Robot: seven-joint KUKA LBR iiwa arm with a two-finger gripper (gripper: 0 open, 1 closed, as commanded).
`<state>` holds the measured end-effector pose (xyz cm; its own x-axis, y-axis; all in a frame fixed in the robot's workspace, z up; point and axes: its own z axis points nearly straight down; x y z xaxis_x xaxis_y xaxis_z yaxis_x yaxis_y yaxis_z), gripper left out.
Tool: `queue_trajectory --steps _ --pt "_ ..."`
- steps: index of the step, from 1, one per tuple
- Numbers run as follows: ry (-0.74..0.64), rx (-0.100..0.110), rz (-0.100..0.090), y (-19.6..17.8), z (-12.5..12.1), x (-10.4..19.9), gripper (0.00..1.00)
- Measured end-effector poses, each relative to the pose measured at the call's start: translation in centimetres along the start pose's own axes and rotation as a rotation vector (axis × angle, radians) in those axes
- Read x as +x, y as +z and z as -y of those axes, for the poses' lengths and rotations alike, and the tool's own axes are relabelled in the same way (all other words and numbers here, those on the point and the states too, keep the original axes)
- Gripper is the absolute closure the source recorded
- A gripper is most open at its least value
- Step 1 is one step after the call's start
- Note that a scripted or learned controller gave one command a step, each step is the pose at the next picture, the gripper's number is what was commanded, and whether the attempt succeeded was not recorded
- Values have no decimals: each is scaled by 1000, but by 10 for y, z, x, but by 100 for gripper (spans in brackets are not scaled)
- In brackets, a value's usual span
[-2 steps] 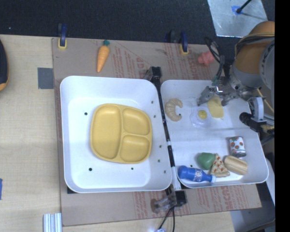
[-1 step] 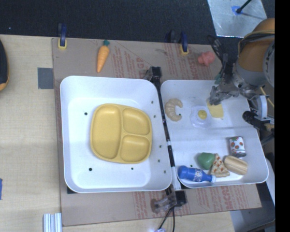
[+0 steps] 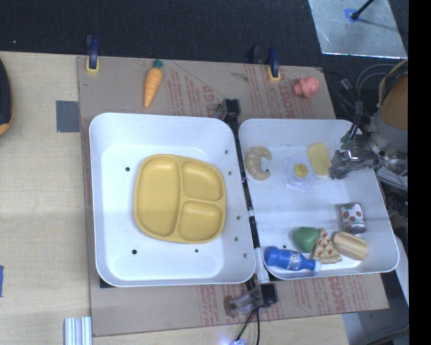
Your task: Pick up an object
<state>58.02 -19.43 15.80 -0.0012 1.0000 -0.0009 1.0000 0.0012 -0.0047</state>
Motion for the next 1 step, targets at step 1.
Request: queue_trajectory --steps 1 --pt "-1 -2 0 3 -3 1 0"
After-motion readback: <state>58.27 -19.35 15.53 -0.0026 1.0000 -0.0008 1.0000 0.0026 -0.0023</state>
